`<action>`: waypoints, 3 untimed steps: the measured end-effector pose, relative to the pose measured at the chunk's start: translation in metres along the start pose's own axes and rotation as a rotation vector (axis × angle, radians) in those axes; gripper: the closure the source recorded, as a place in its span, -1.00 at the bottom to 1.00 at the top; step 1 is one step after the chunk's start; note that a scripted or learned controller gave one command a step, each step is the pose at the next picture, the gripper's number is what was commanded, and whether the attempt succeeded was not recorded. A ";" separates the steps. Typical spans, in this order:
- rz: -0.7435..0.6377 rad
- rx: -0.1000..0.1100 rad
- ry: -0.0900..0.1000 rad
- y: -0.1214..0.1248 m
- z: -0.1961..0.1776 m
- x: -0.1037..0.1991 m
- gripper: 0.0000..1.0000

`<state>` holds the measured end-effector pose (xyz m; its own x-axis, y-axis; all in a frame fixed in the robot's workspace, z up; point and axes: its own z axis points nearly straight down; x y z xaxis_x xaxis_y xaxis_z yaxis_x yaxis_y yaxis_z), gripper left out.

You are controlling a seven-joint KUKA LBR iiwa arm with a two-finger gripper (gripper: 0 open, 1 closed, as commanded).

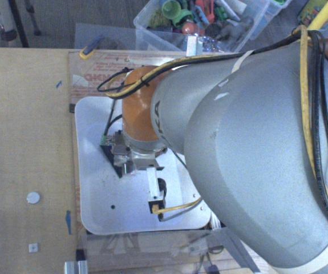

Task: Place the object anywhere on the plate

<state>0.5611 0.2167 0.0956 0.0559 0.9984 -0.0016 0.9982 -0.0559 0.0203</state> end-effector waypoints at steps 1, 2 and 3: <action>-0.487 -0.011 0.009 -0.023 0.000 -0.015 1.00; -0.942 -0.020 0.007 -0.068 -0.002 -0.034 1.00; -1.198 0.013 0.015 -0.028 -0.013 -0.001 1.00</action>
<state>0.5327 0.2178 0.1083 -0.9096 0.4155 -0.0012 0.4155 0.9096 0.0035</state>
